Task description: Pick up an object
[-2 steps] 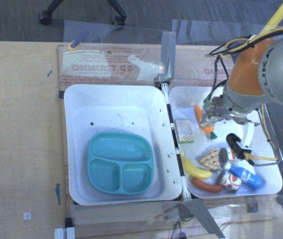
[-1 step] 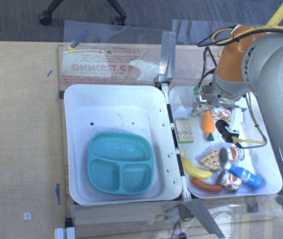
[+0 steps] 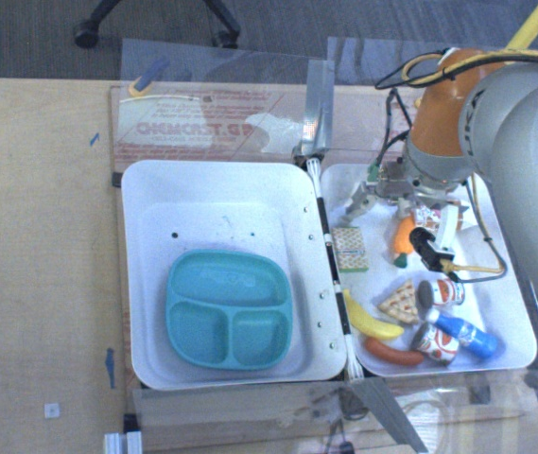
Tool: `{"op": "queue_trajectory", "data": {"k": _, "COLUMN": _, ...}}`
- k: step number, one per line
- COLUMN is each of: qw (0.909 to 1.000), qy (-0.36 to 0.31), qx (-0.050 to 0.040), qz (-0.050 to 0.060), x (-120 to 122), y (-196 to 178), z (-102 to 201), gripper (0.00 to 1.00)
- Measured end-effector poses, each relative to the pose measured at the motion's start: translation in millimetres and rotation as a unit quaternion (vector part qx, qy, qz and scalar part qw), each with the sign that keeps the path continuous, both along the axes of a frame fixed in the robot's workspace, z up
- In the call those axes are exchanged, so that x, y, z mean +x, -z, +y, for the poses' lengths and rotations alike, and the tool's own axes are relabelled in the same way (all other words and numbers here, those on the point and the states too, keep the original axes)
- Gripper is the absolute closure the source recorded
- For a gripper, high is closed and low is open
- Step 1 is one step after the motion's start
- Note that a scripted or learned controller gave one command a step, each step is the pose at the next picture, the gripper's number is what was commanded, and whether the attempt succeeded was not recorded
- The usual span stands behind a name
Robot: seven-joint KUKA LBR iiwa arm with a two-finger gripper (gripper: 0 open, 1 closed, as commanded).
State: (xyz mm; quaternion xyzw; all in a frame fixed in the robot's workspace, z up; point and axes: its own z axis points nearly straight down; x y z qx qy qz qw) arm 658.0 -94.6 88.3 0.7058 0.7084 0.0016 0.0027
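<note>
My gripper [image 3: 408, 208] hangs low over the back of the right bin [image 3: 514, 339], under the orange-banded wrist. Just below it lies an orange carrot-like piece [image 3: 402, 238], so close that I cannot tell whether they touch. To its left a green-and-white cracker block [image 3: 350, 249] rests by the bin's left wall. Toward the front lie a pizza slice [image 3: 401, 302], a yellow banana [image 3: 373, 320], a red sausage [image 3: 393, 353], a small can [image 3: 444, 293], a red-and-white can [image 3: 436, 344] and a blue bottle [image 3: 469, 336].
The left bin [image 3: 155, 197] holds a teal divided plate [image 3: 229, 308] at its front. A divider wall [image 3: 330, 272] separates the two bins. Cardboard and clear sheeting [image 3: 212, 126] sit behind the bins.
</note>
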Motion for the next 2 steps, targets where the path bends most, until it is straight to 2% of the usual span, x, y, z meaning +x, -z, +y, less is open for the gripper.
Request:
{"op": "queue_trajectory", "data": {"k": 1, "qw": 1.0, "qy": 0.001, "qx": 0.0002, "qz": 0.0, "x": -19, "y": -1, "z": 2, "gripper": 0.0}}
{"op": "queue_trajectory", "data": {"k": 2, "qw": 1.0, "qy": 0.001, "qx": 0.0006, "qz": -0.002, "x": -17, "y": -12, "z": 3, "gripper": 1.0}}
